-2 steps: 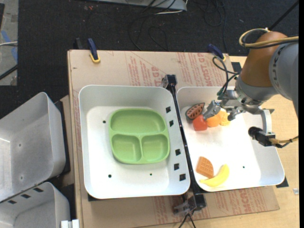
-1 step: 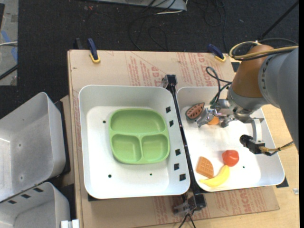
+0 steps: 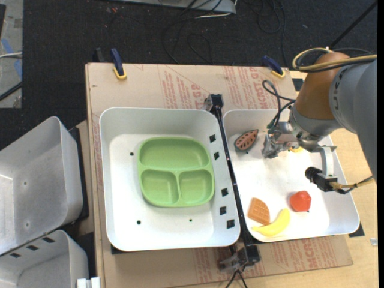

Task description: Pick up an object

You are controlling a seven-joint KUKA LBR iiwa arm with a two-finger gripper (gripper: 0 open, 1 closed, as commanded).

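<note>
The right bin (image 3: 327, 224) holds a brown leaf-shaped piece (image 3: 246, 140) at its far left corner, an orange waffle-like piece (image 3: 259, 210), a yellow banana (image 3: 272, 225) at the front edge, and a red pepper-like object (image 3: 300, 201). My gripper (image 3: 273, 147) hangs low over the far part of this bin, just right of the brown piece and apart from it. A bit of yellow (image 3: 294, 149) peeks out behind the wrist. Nothing shows between the fingers.
The left bin (image 3: 120, 221) holds a green three-compartment tray (image 3: 176, 171). A black divider (image 3: 225, 161) runs between the bins. Clamps (image 3: 119, 68) hold the cardboard base at the back. White containers (image 3: 33, 185) stand off the bench at left.
</note>
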